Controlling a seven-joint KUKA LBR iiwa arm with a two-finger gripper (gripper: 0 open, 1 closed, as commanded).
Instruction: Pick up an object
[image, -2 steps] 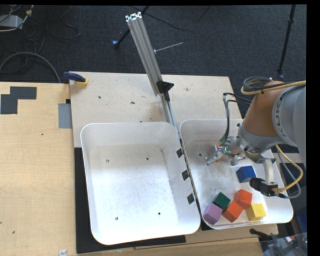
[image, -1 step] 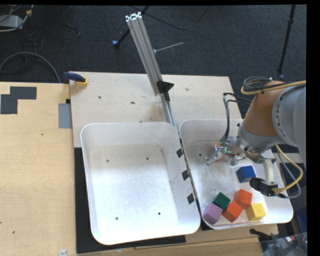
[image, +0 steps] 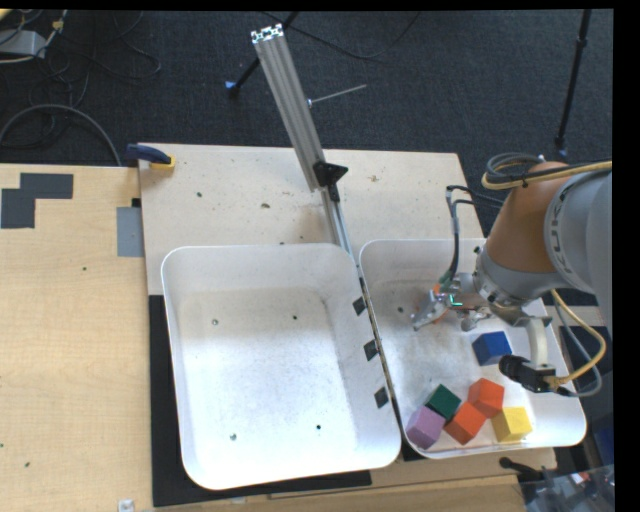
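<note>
1. Two shallow white bins sit side by side on the bench: the left bin (image: 190, 300) and the right bin (image: 400, 262), with a slanted metal rail (image: 296, 110) running down toward the seam between them.
2. Six small blocks lie in the right bin, all in its lower right part.
3. One blue block (image: 491, 347) sits apart from the rest, nearest the arm.
4. Below it, an orange block (image: 487, 394) touches or nearly touches a second orange block (image: 465, 424).
5. A green block (image: 442, 402) sits just left of the orange pair, with a purple block (image: 424, 427) just below it at the bin's front wall.
6. A yellow block (image: 511, 424) lies near the front right corner, just beside the orange blocks.
7. The grey arm (image: 560, 240) reaches in from the right, its orange band above the wrist, and the gripper (image: 447, 306) is low over the middle of the right bin, up and to the left of the blue block.
8. The gripper's fingers look slightly parted, though the metal parts are small and blurred, so I cannot tell for sure; no block is between them.
9. A blue and yellow clamp (image: 150, 155) rests at the bench's far left corner, well apart from the bins.
</note>
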